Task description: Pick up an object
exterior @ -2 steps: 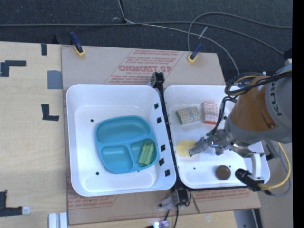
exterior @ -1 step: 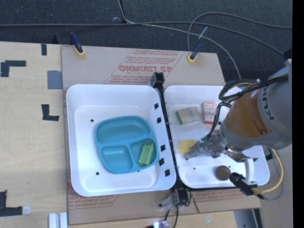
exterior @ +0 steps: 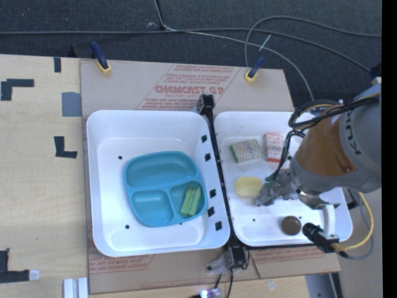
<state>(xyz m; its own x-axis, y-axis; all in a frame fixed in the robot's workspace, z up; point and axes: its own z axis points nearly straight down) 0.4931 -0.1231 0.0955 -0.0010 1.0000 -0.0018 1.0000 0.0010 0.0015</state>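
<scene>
In the right bin (exterior: 248, 233) lie a pale yellow round piece (exterior: 247, 185), a green patterned packet (exterior: 245, 150), a small pink-and-white packet (exterior: 273, 146) and a brown round object (exterior: 289, 225). My gripper (exterior: 267, 195) hangs low over the right bin, just right of the yellow piece and close to touching it. The grey arm with its orange band (exterior: 322, 151) reaches in from the right and covers the bin's right side.
The left bin (exterior: 102, 185) holds a blue divided tray (exterior: 158, 169) with green sticks (exterior: 191, 200) in its lower right compartment. A black divider (exterior: 214, 166) separates the two bins. Cables run across the back of the bench.
</scene>
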